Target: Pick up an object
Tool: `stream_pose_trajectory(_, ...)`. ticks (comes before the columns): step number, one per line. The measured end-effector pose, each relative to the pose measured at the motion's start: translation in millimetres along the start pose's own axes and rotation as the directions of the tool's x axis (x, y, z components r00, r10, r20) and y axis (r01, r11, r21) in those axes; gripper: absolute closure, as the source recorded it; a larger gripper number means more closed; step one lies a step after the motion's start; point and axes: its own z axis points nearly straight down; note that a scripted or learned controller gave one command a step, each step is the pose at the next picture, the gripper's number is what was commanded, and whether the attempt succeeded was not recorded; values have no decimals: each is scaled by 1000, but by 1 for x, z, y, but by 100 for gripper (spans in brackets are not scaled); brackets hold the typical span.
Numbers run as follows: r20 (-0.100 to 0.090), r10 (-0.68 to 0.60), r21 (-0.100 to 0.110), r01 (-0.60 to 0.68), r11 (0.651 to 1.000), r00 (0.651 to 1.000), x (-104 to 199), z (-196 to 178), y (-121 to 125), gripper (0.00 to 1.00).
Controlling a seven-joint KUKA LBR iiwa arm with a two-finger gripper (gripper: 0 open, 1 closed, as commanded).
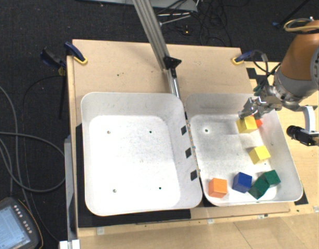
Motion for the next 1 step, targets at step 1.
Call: stream_pose_trajectory(1, 1, -1, -2, 1, 1000, 1000, 0, -53, 2, 100)
